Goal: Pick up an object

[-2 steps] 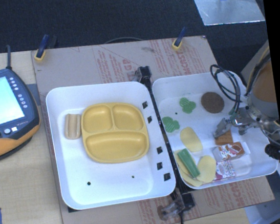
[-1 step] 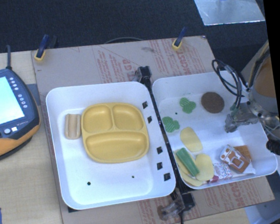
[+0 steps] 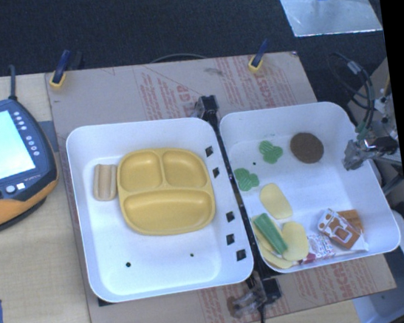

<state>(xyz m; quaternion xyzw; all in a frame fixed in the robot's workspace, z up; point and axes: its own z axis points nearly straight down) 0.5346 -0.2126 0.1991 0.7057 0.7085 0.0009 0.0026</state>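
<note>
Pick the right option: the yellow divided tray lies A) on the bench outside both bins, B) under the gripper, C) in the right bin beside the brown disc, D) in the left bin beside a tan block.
D: the yellow tray lies in the left bin, with the tan block at its left edge; the brown disc is in the right bin.

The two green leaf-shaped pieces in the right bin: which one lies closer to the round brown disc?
The upper green leaf-shaped piece, just left of the round brown disc. The lower green leaf-shaped piece lies farther left, near the bin's divider edge.
</note>
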